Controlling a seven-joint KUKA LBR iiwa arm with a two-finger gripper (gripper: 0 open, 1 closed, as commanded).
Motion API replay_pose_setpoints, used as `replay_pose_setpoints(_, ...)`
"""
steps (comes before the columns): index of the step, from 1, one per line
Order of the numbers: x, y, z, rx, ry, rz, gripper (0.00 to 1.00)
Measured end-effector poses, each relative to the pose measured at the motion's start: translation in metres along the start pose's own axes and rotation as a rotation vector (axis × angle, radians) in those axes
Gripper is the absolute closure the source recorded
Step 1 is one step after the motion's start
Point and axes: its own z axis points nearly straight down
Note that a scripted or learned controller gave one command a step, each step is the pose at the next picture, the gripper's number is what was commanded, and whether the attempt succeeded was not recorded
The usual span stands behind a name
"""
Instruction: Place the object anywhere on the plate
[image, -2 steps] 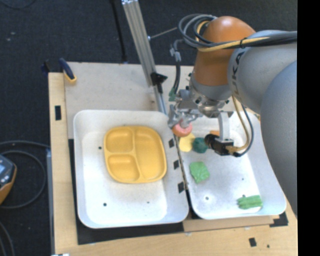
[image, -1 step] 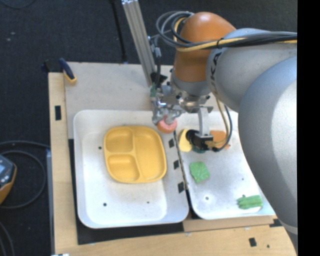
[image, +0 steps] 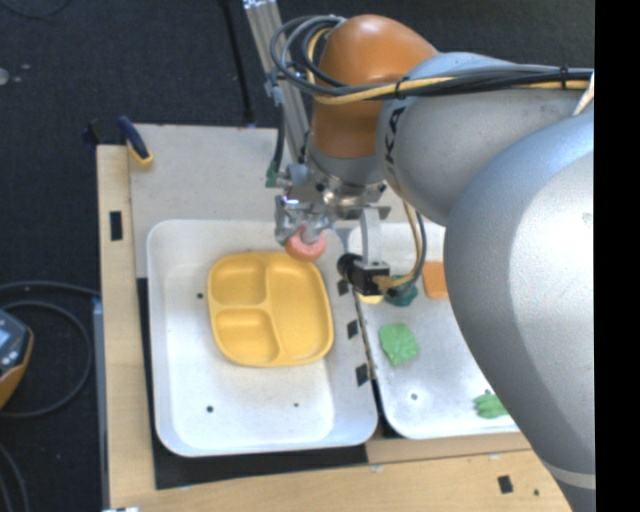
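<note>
We're looking at the plate (image: 270, 310) in the left bin (image: 180, 400), w/ lots of open room. The gripper (image: 305, 235) is hanging at the plate's top right rim, fingers clenched on the pink ball (image: 306, 246). Dropping now, it's prob rolling off the rim. Green bits (image: 400, 343) are lying right.

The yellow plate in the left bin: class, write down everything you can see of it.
The yellow plate is a rounded-rectangle tray of what looks like matte plastic, divided by raised ridges into three compartments: one large along its right side, two smaller on its left. It lies flat and slightly turned on the floor of the left white bin, towards the bin's upper right. All three compartments look bare. A small pink object sits under the hand, at the plate's upper right rim.
</note>
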Motion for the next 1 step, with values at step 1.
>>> replay_pose_setpoints(1,0.0436,0.0209,0.0073,0.0,0.001,-0.001,1.0)
